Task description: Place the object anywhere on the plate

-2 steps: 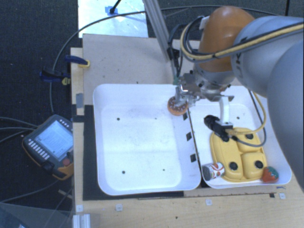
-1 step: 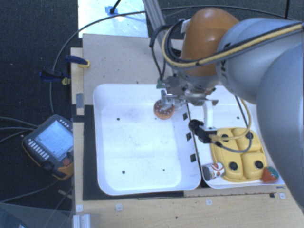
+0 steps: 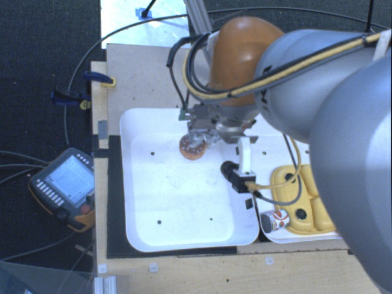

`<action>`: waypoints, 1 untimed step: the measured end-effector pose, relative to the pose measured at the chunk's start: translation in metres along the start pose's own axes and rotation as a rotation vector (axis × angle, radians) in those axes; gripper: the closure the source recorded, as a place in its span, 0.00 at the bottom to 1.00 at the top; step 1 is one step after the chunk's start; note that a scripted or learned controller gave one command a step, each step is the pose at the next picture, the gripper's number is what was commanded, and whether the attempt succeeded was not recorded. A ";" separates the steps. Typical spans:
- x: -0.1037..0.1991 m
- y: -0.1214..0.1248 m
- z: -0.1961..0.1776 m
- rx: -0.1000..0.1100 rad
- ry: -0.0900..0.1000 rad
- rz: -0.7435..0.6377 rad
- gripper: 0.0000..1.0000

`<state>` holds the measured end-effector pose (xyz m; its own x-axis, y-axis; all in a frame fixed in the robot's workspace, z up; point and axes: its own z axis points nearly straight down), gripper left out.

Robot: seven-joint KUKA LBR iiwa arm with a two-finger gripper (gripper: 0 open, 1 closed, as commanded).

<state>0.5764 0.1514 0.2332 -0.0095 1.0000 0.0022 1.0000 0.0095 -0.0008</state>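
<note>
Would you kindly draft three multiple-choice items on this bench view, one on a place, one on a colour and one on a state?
1. Where is the round brown object?
A. In the left bin, near its upper edge
B. On the yellow tray
C. On the floor by the pendant

2. What colour is the tray in the right bin?
A. Blue
B. Yellow
C. Green

3. How does the small can in the right bin lie?
A. Upright
B. On its side
C. Stacked on the brown object

Answers:
1 A: it sits on the left bin's white floor, just under the tool.
2 B: the tray is plainly yellow.
3 B: its round end faces left beside the tray.
</note>
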 end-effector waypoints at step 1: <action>-0.003 0.001 0.000 -0.001 -0.001 0.005 0.00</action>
